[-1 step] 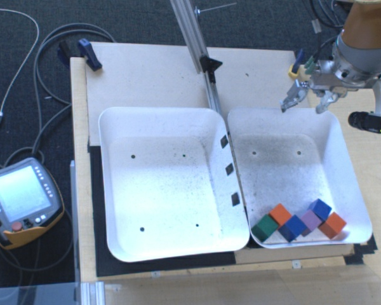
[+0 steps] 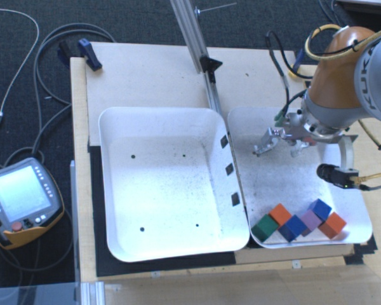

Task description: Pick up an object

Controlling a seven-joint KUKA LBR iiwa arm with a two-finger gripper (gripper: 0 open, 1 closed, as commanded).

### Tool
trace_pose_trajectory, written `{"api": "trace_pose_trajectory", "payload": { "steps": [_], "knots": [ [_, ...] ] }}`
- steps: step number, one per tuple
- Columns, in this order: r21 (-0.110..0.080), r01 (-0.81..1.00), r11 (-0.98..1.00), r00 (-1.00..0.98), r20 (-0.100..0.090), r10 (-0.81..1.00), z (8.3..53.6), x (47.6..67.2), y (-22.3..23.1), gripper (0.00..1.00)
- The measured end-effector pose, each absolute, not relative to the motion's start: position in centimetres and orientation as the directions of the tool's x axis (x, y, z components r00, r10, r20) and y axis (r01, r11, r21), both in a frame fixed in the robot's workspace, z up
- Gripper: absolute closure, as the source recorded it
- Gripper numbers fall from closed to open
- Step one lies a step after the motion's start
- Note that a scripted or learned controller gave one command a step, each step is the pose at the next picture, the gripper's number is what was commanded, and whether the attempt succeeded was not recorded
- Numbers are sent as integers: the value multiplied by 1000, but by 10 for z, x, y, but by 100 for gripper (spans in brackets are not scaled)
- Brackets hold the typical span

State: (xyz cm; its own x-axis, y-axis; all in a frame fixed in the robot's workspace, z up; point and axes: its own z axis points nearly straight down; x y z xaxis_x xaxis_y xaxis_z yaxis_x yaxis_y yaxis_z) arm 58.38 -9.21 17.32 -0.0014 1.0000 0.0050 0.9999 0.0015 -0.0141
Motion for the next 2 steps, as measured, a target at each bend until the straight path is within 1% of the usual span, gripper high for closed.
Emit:
{"api": "trace_pose_trajectory", "payload": {
  "steps": [1, 2],
  "knots": [
    [11, 1000, 2, -2, -2, 1000, 350, 599, -90, 0],
    [0, 1000, -2, 2, 0, 1000, 356, 574, -117, 0]
  ]
}}
